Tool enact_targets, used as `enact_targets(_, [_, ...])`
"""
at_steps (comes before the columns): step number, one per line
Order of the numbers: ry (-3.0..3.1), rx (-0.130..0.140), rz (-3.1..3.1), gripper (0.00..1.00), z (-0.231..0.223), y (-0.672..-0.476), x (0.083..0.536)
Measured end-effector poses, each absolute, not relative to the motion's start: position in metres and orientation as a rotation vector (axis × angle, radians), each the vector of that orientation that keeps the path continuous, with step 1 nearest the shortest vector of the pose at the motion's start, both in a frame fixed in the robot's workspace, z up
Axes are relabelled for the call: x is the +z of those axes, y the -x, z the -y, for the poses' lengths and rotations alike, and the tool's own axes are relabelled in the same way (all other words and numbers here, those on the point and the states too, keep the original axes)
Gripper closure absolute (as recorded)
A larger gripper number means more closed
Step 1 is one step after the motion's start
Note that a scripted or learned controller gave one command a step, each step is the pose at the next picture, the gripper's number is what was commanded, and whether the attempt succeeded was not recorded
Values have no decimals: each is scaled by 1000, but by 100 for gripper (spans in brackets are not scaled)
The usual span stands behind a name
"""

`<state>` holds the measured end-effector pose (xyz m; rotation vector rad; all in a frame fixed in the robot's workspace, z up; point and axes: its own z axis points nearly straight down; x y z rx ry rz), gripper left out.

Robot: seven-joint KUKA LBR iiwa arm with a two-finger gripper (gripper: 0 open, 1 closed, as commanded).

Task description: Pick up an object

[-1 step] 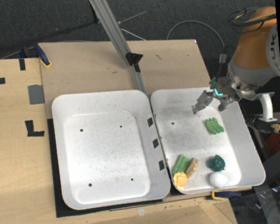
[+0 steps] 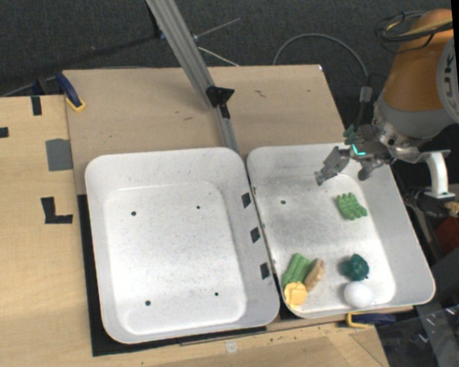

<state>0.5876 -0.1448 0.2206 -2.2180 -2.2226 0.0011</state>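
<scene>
Green ridged object [image 2: 349, 206] in right bin [image 2: 293, 172], just below gripper [image 2: 346, 167] hovering spread open and empty; approach step by the look of it, needing a descent and closing next.

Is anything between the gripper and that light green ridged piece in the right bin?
Nothing visible. The gripper hangs above the right bin, and the light green piece lies just below it in the picture, apart from the others.
</scene>
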Motion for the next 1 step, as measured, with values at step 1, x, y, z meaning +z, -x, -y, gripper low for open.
enact_targets(1, [2217, 7, 2220, 0, 140, -587, 176])
